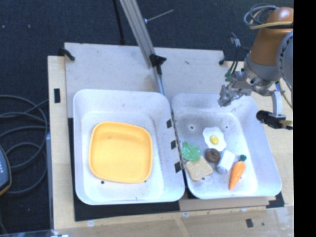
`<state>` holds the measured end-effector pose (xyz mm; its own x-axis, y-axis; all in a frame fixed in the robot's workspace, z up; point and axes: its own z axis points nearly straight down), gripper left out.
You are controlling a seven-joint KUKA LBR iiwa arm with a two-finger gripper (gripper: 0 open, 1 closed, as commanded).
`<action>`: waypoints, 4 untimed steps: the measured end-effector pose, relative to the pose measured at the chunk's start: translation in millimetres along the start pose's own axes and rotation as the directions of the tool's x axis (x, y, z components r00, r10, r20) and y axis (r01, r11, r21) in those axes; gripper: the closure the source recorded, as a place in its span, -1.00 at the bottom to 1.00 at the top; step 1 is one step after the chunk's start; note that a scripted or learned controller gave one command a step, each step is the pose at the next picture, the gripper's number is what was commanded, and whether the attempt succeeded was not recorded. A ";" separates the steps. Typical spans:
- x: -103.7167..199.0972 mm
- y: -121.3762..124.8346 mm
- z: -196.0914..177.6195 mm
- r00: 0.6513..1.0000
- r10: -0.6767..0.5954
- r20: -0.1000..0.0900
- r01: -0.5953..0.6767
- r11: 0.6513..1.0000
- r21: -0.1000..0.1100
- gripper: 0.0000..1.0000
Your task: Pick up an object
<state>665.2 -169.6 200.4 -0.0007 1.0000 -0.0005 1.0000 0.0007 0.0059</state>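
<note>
Orange carrot (pixel 237 175) lies near right bin (pixel 266 147) front edge; we see gripper (pixel 226 98) over back rim, well apart, grip state unclear.

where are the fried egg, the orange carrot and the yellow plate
white fried egg toy with yellow yolk (pixel 214 138), camera view, on the yolk
orange plastic carrot with green top (pixel 236 174), camera view, mid body
yellow square plastic plate (pixel 120 151), camera view, centre of its flat base
</note>
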 end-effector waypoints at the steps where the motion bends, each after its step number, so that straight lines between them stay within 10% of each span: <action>1: -0.6 0.9 -38.6 1.000 0.000 0.000 0.000 1.000 0.001 1.00; 4: 144.5 -53.2 -51.3 1.000 -0.002 -0.002 0.002 1.000 0.004 1.00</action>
<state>611.6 -25.1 251.3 -0.0032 1.0000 0.0012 1.0000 0.0031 0.0017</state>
